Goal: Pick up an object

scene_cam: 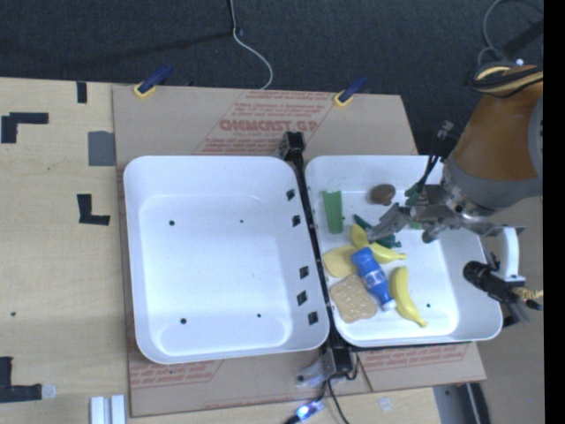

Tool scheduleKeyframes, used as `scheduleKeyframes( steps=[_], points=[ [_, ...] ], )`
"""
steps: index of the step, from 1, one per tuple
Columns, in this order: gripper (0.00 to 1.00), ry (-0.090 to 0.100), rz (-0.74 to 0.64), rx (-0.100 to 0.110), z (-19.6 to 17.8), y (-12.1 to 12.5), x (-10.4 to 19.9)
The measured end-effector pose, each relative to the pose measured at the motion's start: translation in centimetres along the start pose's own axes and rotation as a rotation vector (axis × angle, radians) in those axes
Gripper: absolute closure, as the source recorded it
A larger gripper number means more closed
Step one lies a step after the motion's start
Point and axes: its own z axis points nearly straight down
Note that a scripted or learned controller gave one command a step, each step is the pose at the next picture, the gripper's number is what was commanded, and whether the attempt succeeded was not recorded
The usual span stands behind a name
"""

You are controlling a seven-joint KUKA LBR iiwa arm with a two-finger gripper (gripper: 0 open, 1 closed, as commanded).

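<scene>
Small yellow plastic toy (364, 238) under pincer (386, 228) — light, stiff, slick; grip across middle. Pincer state: cannot tell.

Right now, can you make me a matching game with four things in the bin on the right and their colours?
Things:
1. tall flat block
2. small round pebble-shaped object
3. plastic bottle with white label
4. curved banana toy

Colours:
a. yellow
b. green
c. blue
d. brown

Pairs: 1-b, 2-d, 3-c, 4-a
</scene>
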Motion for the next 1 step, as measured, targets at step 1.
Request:
scheduleKeyframes(
  steps=[1],
  points=[
    [0.00, 0.003, 0.003, 0.012, 10.27, -3.27, -0.84]
  ],
)
